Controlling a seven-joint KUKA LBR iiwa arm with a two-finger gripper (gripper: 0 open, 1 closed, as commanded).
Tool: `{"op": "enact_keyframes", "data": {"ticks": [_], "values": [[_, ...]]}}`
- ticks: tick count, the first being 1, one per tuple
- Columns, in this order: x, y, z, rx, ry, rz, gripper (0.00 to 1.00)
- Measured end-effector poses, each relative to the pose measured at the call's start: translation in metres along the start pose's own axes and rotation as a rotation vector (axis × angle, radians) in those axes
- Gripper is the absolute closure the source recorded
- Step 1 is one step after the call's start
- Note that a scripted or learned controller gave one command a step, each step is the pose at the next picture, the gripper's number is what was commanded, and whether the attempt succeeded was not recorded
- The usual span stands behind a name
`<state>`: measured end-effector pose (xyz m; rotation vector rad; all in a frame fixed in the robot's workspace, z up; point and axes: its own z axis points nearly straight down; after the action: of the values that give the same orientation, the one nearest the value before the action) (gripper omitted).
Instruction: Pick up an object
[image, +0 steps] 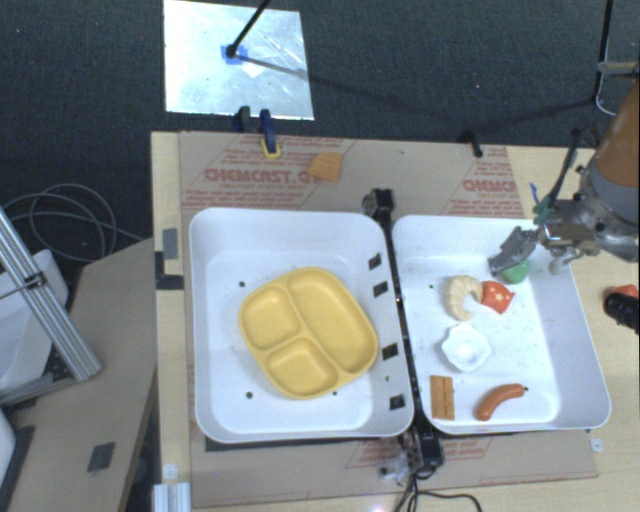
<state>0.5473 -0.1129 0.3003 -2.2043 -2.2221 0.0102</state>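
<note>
Presently listed, right bin (585, 370) on the desk (170, 290): six small toy foods, any one of which serves the task. Green piece (517, 270), far side, directly beneath the gripper (520, 250); whether the gripper is apart or together cannot be told from this slant, and nothing can be seen clamped in it. Red piece with a yellow mark (497, 296), just near of the green one, touching or almost touching a pale croissant (461, 296) to its left. White fried egg (466, 349), middle of the bin; flat, low, probably hard to get under. Brown wafer (441, 396), near left corner; thin, likely the same trouble. Orange sausage (499, 400), near side, well apart from the rest. All judged light, stiff, smooth plastic, prone to slip or skid. Best hold, by estimate: across the sausage's narrow middle, or the croissant's thick centre. Left bin (215, 400) carries a yellow divided plate (306, 331).
</note>
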Motion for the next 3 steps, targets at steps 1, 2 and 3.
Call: {"op": "enact_keyframes", "data": {"ticks": [1, 2, 3], "values": [[0.042, -0.062, 0.012, -0.009, -0.001, 0.000, 0.00], [0.008, -0.061, 0.115, -0.005, -0.003, 0.010, 0.00], [0.009, -0.058, 0.221, -0.013, -0.004, 0.007, 0.00]]}}
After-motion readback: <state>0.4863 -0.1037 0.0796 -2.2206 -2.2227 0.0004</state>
